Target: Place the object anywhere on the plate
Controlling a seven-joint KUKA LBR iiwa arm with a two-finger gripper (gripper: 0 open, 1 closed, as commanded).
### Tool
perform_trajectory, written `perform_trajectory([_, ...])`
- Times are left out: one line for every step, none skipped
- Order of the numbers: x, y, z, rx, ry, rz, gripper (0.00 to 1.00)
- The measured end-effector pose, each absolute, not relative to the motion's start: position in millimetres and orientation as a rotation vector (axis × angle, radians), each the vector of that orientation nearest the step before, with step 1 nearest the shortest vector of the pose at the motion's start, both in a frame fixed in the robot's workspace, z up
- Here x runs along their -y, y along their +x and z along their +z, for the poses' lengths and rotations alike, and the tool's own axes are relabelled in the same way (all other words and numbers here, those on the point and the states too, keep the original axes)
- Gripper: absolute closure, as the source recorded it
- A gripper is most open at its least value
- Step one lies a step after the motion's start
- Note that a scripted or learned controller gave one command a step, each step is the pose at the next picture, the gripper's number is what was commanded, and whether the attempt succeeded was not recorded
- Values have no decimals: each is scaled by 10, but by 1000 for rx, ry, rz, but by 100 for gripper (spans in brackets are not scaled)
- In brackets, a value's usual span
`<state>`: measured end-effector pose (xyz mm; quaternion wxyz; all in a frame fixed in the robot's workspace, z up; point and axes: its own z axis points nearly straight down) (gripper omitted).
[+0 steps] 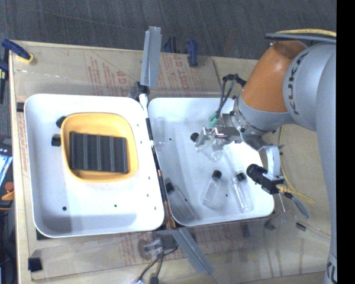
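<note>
Plate: yellow, rounded-square, in left bin; carries a dark ribbed block at its middle.
Objects: two clear bottles with black caps lying in right bin, near side; one left, other just beside it on right, both well apart from plate.
Third clear piece: small, glassy, directly under the jaws; too blurred to tell further.
Jaws: low over far-middle part of right bin; cannot tell whether apart or together, or whether clamped on anything.
Arm: grey with orange band, reaching in from right, covering right bin's far right corner.
In the way: raised rims where both bins meet, between bottles and plate.
Around: blue clamps at far edge of worktop; upright metal bar behind bins' joint.
</note>
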<state>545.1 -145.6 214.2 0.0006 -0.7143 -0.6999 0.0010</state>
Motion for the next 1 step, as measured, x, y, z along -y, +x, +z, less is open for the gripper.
perform_trajectory([1018,5694,2100,2302,-2136,2,100])
